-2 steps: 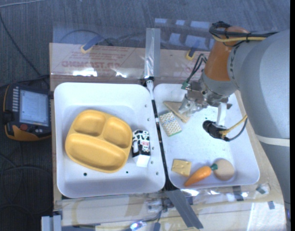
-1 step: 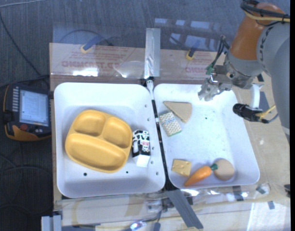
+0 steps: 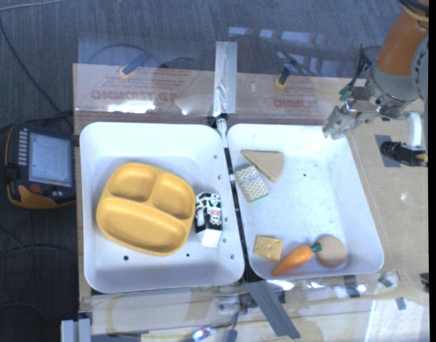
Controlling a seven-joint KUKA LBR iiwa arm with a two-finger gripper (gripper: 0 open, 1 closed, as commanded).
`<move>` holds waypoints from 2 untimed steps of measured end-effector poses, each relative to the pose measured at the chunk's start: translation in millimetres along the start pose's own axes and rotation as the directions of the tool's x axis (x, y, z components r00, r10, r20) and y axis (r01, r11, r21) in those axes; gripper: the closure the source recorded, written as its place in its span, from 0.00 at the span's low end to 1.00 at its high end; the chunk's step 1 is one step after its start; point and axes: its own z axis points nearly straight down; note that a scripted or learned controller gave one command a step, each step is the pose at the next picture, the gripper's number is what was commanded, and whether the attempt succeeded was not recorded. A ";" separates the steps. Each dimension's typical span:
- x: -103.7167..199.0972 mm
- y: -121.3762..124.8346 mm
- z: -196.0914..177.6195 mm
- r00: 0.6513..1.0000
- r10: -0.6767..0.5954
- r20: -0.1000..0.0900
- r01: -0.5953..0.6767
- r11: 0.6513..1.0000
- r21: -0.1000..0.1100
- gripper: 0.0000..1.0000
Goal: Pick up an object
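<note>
The gripper [image 3: 337, 128] hovers over the right bin's [image 3: 346, 191] far right corner; whether it is open or closed I cannot tell. The carrot [image 3: 292, 259] lies near, tip pointing near-left.

The arm [image 3: 407, 41] is cut off above the right bin [image 3: 360, 191]; its gripper [image 3: 337, 127] (small, blurred) leaves finger spacing unreadable over that bin's far corner.

Glossy yellow plastic tray [image 3: 145, 206], smooth white bins [image 3: 104, 144].
</note>
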 end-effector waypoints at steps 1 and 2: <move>5.3 1.0 -85.9 0.926 -0.377 0.002 0.377 0.926 -0.004 1.00; 98.4 -1.1 -52.1 0.987 -0.159 -0.004 0.159 0.987 -0.001 1.00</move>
